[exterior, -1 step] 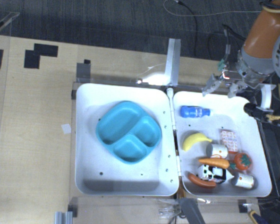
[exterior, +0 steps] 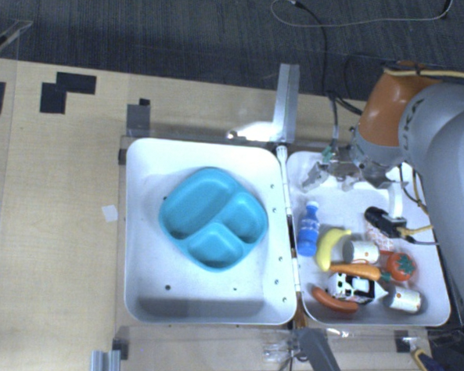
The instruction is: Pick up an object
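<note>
Gripper (exterior: 328,168): hanging over the back of the right bin (exterior: 441,303), fingers spread apart, nothing between them.
Objects: blue bottle (exterior: 308,228), banana (exterior: 329,245), tomato (exterior: 400,266) in right bin, apart from gripper.
Left bin (exterior: 139,238): blue divided plate (exterior: 213,217).

Two white bins (exterior: 136,214), one blue plate (exterior: 213,216)

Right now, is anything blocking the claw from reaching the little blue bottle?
Nothing visible blocks it. The claw hangs over the right bin's far end, and the blue bottle lies just nearer the camera, with bare white floor between. The banana lies against the bottle's right side.
</note>
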Motion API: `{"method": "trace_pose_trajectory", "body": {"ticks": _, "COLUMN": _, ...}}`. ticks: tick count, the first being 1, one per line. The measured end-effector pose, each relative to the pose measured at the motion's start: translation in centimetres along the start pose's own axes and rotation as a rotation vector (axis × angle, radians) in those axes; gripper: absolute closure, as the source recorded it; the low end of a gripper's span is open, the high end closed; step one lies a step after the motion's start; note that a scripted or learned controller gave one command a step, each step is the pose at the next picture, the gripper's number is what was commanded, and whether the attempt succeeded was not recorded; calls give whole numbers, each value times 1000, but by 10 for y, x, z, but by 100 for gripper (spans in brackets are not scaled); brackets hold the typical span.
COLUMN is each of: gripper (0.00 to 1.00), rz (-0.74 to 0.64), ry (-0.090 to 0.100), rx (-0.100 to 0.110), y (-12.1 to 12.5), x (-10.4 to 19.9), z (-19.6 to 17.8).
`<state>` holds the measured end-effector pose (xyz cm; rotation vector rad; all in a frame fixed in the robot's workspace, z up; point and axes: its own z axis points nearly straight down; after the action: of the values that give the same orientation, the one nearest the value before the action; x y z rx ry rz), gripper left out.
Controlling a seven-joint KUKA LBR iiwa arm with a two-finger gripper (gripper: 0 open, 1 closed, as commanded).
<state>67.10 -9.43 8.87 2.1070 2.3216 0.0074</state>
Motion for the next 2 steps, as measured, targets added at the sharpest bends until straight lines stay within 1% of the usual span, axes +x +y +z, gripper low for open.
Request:
{"method": "trace_pose_trajectory", "body": {"ticks": 1, "gripper": 0, "rz": -72, "ry": 0, "rx": -3, "y": -88, "x": 8, "z": -2}}
{"method": "trace_pose_trajectory", "body": {"ticks": 2, "gripper": 0, "rz": 98, "ry": -1, "rx": -1, "y": -94, "x": -40, "z": -2}}
